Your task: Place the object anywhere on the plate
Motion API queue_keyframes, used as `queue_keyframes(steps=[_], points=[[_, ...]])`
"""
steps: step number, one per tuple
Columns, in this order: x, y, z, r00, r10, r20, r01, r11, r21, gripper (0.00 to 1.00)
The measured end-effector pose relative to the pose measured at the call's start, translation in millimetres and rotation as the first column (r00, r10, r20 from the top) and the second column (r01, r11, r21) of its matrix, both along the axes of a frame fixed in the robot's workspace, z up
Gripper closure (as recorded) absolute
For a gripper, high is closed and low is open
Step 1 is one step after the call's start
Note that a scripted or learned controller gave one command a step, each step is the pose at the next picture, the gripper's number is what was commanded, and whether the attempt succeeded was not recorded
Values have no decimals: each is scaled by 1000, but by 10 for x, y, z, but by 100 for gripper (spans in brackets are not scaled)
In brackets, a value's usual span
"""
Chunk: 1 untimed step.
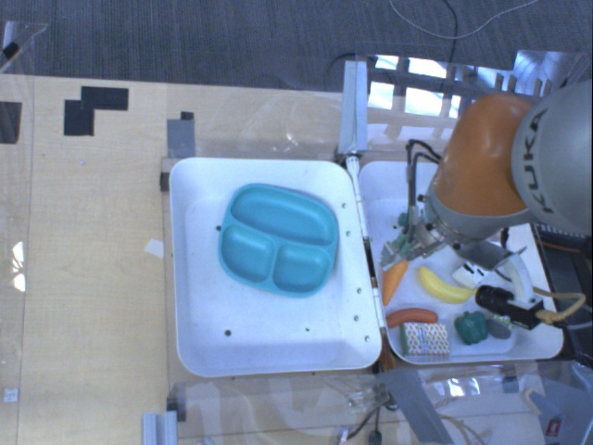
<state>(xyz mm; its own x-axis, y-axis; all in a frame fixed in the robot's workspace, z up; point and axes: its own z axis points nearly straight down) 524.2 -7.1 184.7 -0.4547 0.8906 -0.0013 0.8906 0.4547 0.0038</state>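
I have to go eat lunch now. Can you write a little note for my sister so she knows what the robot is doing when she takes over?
Gripper: down in the right bin, just above the carrot. Can't tell whether it has hold of anything.
Blue plate: in the left bin, nothing on it.
Banana, sausage, patterned box and green toy lie in the right bin.
Done: nothing placed yet.
Left: pick one object, set it on the plate.

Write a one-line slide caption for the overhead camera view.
KUKA arm lowers its end effector over a carrot in the right bin; blue plate waits in the left bin.
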Motion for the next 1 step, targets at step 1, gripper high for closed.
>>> queue_keyframes(steps=[1], points=[[591, 750, 156, 999, -45, 2, 45, 999, 1, 100]])
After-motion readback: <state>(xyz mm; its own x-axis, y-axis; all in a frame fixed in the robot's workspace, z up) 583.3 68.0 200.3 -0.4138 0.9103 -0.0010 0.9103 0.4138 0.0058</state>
